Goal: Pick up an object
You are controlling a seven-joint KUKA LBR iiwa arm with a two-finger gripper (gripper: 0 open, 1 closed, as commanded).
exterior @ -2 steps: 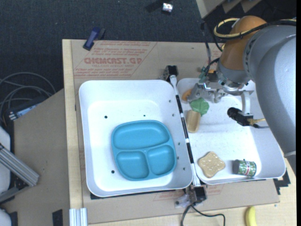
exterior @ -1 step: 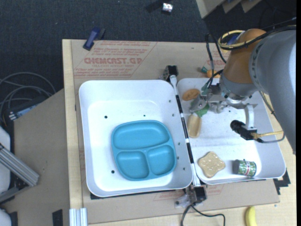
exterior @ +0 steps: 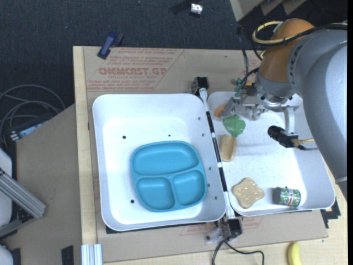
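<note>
the hand point(exterior: 244, 105) hangs low over the far end of the right bin point(exterior: 314, 164), just above the green object point(exterior: 234, 126); how wide it stands cannot be told. a good grasp would likely need it centred over that lump before closing. the bench point(exterior: 138, 70) reads "chemcast gp".

Two bins side by side on table point(exterior: 138, 70). Left bin point(exterior: 110, 120): divided tray point(exterior: 168, 175) in middle, toward near side. Right bin point(exterior: 309, 170): gripper point(exterior: 242, 108) over far left corner, leafy piece point(exterior: 235, 126) just below it, bread roll point(exterior: 227, 147) by left wall, cracker point(exterior: 247, 192) near front edge, can point(exterior: 288, 196) right of cracker, on its side.
</note>
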